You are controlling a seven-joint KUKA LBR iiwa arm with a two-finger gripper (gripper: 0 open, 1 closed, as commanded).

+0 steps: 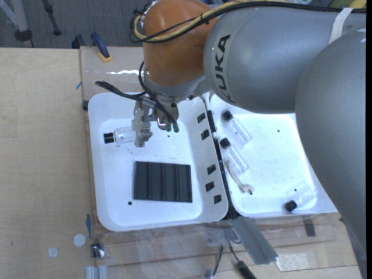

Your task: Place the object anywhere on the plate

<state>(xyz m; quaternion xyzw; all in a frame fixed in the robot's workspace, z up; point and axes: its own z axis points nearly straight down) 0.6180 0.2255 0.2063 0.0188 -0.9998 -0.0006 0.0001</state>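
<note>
The table carries two shallow white bins side by side; the left bin holds the matters at hand, while the right bin holds several clear tubes and lies well apart from the action. The grey arm is stretched across from the right, its orange band set above the wrist. In the nearer part of the left bin a dark ribbed plate is laid flat, bare on top.

The end effector hangs above the far half of that bin, pointing down. Just to its left — touching or nearly so — lies the object, a small clear vial with a black cap, its long axis running left to right and the cap at the far left. Whether the fingers are spread or closed cannot be told, and the vial is not seen between them. The plate lies nearer the camera than the end effector and slightly right — the carry would be a short one.
</note>
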